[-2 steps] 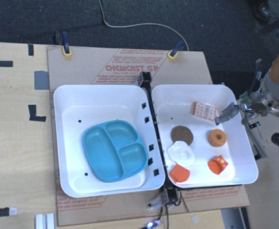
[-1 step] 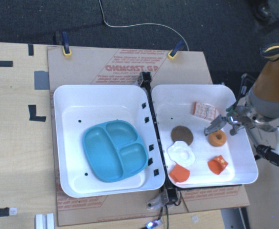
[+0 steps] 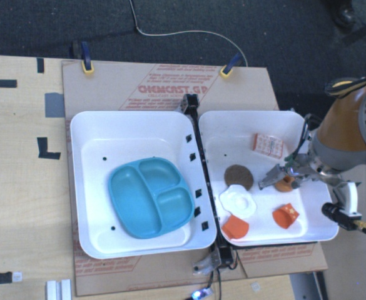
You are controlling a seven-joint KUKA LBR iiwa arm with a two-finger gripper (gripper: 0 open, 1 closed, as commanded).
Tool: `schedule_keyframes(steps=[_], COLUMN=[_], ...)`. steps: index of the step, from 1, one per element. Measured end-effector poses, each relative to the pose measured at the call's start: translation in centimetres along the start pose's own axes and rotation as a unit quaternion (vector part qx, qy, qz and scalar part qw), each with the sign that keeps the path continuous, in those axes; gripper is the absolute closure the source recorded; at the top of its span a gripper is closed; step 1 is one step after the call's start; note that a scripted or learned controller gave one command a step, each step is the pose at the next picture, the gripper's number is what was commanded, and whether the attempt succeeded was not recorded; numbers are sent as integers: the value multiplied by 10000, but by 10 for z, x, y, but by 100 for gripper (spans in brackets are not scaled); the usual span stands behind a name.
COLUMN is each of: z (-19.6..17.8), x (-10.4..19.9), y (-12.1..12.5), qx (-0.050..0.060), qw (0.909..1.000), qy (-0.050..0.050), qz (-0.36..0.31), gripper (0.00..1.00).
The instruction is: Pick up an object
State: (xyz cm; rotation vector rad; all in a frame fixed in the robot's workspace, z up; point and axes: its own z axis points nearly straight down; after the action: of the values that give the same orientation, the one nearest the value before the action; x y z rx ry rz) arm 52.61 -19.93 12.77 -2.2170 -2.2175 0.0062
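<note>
Grey gripper (image 3: 281,179) low in right bin (image 3: 245,119) | jaws seemingly clamped on small orange object (image 3: 285,183)

A blue three-compartment plate (image 3: 151,196) lies flat in the left bin. In the right bin, a red-and-white packet (image 3: 268,145) sits at 12 o'clock, a brown disc (image 3: 238,175) near centre, a white piece (image 3: 237,201) touching an orange wedge (image 3: 235,227) at 7 o'clock, and an orange-red block (image 3: 286,216) at 5 o'clock.
</note>
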Motion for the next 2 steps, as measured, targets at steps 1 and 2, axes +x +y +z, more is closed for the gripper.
schedule_keyframes(steps=[1, 2], z=[37, 21], x=[-5, -7], y=[4, 8], qx=[-104, -170], qw=[9999, 9998], qy=[-70, -105], qz=[9, 6], gripper=[0, 100])
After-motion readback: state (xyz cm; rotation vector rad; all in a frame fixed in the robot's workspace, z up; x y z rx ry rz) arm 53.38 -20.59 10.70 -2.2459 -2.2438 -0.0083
